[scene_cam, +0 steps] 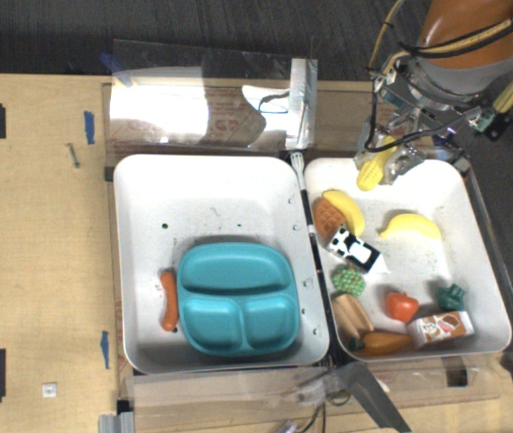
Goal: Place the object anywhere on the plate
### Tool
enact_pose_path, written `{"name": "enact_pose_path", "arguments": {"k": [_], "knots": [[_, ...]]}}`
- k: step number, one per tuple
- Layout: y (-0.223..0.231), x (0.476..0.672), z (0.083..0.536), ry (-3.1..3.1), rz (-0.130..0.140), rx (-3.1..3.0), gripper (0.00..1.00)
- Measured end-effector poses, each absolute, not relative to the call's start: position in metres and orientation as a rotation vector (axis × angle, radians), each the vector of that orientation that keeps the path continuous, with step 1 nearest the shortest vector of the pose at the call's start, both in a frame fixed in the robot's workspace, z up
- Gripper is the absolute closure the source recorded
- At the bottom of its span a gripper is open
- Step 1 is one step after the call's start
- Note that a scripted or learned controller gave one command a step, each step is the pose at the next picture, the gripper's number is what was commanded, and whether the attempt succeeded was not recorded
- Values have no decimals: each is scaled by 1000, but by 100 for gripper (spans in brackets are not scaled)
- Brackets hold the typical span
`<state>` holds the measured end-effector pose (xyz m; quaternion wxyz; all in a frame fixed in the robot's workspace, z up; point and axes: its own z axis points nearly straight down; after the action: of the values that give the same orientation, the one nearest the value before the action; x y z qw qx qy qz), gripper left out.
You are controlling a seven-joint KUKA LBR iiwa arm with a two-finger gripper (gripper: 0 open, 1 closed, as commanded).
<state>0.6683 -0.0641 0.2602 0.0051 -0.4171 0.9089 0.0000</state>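
While the teal three-compartment plastic plate (pixel 237 298) sat unloaded in the left white bin (pixel 139 188), the jaws (pixel 384 162) were clamped on a yellow toy corn cob (pixel 372 169) above the right bin's (pixel 486 242) back edge; carrying and placing remained.

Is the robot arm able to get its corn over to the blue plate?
Probably yes. The gripper holds the corn cob up above the right bin's far corner, and the teal plate lies open in the left bin, just a sausage beside it.
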Motion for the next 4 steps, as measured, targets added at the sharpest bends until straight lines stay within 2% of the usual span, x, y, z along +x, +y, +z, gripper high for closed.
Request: {"name": "enact_pose_path", "arguments": {"k": [1, 2, 3, 4], "knots": [[7, 607, 192, 2693, 7, -1615, 100], [29, 561, 246, 2373, -2, -2048, 100], [89, 480, 232, 2342, 4, -2087, 100], [105, 495, 338, 1684, -5, -2642, 100]]}}
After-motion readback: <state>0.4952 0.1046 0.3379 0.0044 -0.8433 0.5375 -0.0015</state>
